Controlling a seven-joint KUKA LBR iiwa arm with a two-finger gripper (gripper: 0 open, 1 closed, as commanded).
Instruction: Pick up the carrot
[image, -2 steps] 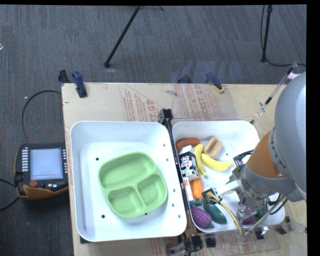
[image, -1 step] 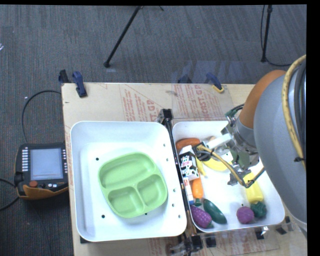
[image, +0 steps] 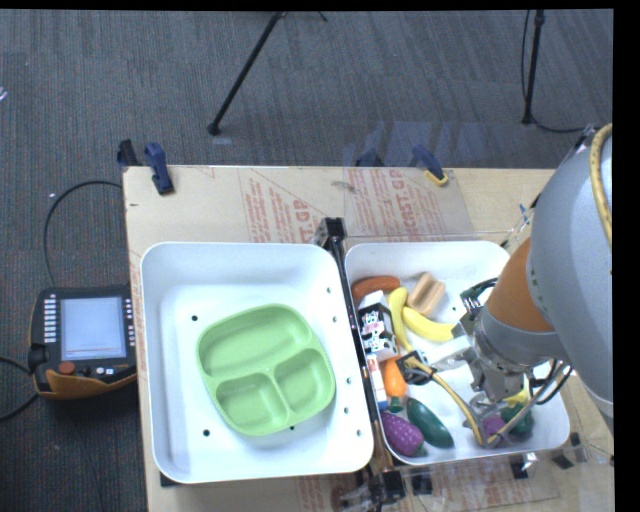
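- In the right-hand white bin (image: 520, 262), the grey arm's two-finger pincer (image: 497, 398) hung low; I cannot tell its state.
- The small orange plastic carrot (image: 394, 380) lay well to its left, ungrasped; judged: approach step, needing a leftward move.

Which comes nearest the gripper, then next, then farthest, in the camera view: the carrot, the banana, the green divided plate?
1. Carrot, just left of the gripper, by the bin divider.
2. Banana, up and left; close to the carrot's distance.
3. Green divided plate, in the left bin.
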